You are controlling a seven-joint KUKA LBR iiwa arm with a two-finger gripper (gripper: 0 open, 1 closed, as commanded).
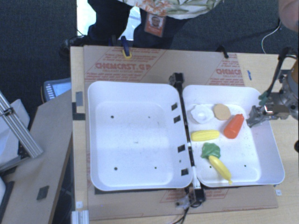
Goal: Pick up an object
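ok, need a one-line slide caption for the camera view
Robot hand at the right bin's right rim, beside toy carrot, corn, banana and other play food.

The left bin lay bare, open to reach anywhere. In the right bin, a carrot, bun, white piece, corn, broccoli and banana crowded the left half, leaving room along its right and near-right floor.

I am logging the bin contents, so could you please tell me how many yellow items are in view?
2, both in the right bin: a yellow corn cob near the divider, and a yellow banana below it, touching the green item. Nothing seems hidden.
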